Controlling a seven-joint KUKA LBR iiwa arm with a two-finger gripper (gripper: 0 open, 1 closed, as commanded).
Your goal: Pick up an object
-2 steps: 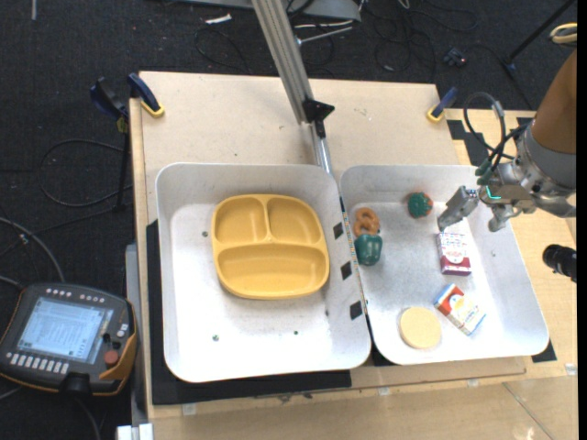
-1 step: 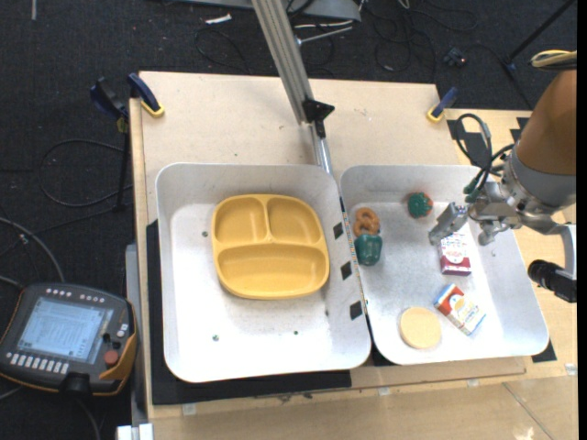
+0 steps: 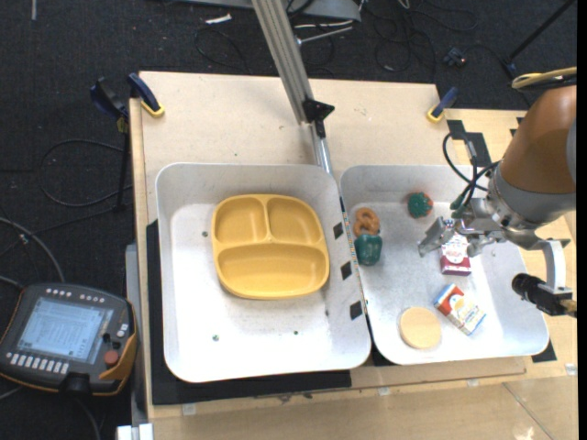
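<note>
The gripper (image 3: 447, 238) hangs low over the right bin (image 3: 514, 337), its fingers spread apart just above a small red and white carton (image 3: 456, 261). Nearer lies a colourful box (image 3: 459, 308) beside a tan disc (image 3: 421, 327). To the left sit a green cup (image 3: 369, 248) and a pretzel (image 3: 366, 219). The left bin (image 3: 183, 337) holds a yellow divided tray (image 3: 271, 246).

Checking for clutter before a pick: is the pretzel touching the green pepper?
Touching, as far as the camera view shows: the pretzel sits directly against the top of the green pepper, no gap visible.
</note>
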